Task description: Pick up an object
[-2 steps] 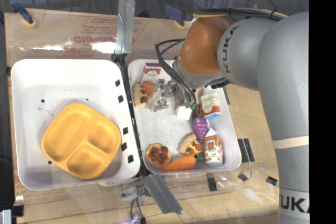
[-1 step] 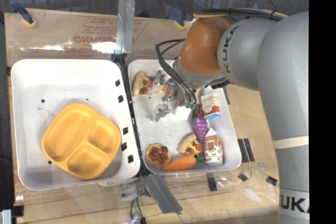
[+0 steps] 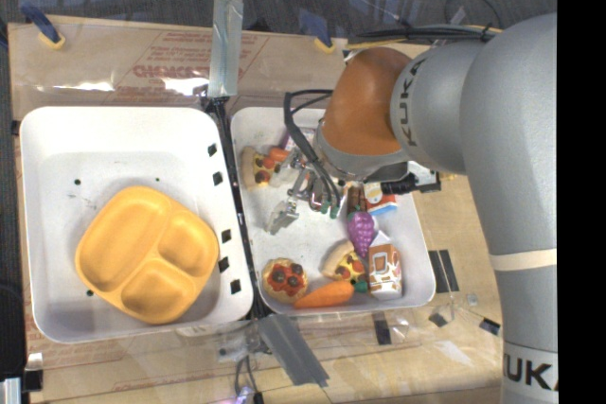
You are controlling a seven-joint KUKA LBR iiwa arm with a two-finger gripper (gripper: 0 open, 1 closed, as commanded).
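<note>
Yellow divided plate (image 3: 147, 253) lies in the left bin (image 3: 43, 137) (slightly tilted).

arm (image 3: 492, 137) hides right bin's (image 3: 417, 272) far corner | small toys indistinct

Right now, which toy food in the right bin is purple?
The grape bunch, mid-bin just below the tool. The carrot at the front wall is orange, and the pizza piece is red and yellow.

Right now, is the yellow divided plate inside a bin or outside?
Inside: the yellow plate lies flat in the left bin, its white walls surrounding it.
</note>
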